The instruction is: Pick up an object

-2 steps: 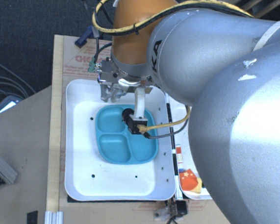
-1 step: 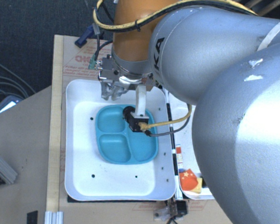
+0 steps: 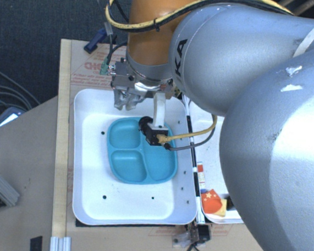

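Note:
A blue divided plate point(image 3: 137, 153) lies flat in the middle of the left white bin point(image 3: 87, 187). My gripper point(image 3: 127, 104) hangs over the far end of that bin, just above the plate's far edge, and nothing shows between its fingers. The grey arm with its orange band reaches in from the right and hides most of the right bin.
In the right bin point(image 3: 231, 216) a red and yellow object point(image 3: 212, 203) lies near the front, partly under the arm. A thin red and white strip point(image 3: 198, 173) rests on the divide between the bins. Cardboard bench surface surrounds the bins.

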You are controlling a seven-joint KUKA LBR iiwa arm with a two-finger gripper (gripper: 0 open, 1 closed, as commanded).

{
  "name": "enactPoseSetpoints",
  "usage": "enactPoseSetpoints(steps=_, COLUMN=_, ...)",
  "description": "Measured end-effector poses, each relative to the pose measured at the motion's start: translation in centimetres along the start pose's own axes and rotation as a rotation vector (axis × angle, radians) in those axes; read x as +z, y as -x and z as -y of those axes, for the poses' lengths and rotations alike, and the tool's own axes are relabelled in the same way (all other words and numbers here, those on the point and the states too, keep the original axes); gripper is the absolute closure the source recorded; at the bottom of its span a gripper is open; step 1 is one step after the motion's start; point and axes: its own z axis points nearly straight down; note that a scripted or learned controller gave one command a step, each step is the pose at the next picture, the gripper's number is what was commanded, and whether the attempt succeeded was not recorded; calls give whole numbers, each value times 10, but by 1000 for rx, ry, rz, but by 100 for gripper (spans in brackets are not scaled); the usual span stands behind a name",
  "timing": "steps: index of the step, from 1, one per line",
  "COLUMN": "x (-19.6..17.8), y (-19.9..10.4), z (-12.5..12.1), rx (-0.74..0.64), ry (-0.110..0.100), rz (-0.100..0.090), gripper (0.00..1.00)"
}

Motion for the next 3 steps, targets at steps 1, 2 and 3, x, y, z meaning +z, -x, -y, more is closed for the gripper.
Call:
enactPoseSetpoints(steps=1, x=-27, y=1, z=88, rx=1, ry=-1, rz=1, gripper=100)
enactPoseSetpoints(steps=2, x=85, y=1, z=126, rx=3, ry=-1, rz=2, gripper=100)
enactPoseSetpoints(steps=3, x=112, y=1, z=101, rx=3, ry=1, rz=1, gripper=100)
